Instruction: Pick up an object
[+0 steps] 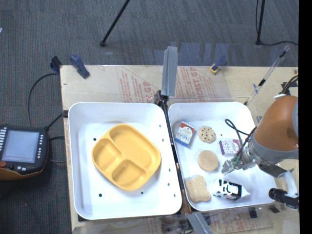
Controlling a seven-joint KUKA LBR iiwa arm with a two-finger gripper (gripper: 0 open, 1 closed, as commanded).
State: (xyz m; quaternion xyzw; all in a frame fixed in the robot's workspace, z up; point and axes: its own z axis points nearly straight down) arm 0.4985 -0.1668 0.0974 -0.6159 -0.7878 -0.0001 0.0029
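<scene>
- The end effector is hanging low in the right bin, reaching in from 3 o'clock; whether it is spread wide or closed narrow I cannot tell, as the tip is small and partly blurred.
- Nothing is showing as gripped at the tip.
- The round tan biscuit is lying just beside the end effector at 9 o'clock, apart from it; it is round, so no long axis is governing the approach.
- The black-and-white packet is lying near at 6 o'clock, its long axis running roughly 9 to 3.
- The purple-labelled packet is sitting close at 12 o'clock, beside a black cable looping over the bin floor.
- The toast-like slab is lying at 7 o'clock, near the bin's lower-left corner, long axis about 11 to 5.
- Further out at 10 to 11 o'clock are lying the chocolate-chip cookie and the small carton.
- The yellow divided tray is occupying the left bin, well apart at 9 o'clock.
- Judgement: the biscuit is the nearest candidate, calling for a short shift towards 9 o'clock.
</scene>
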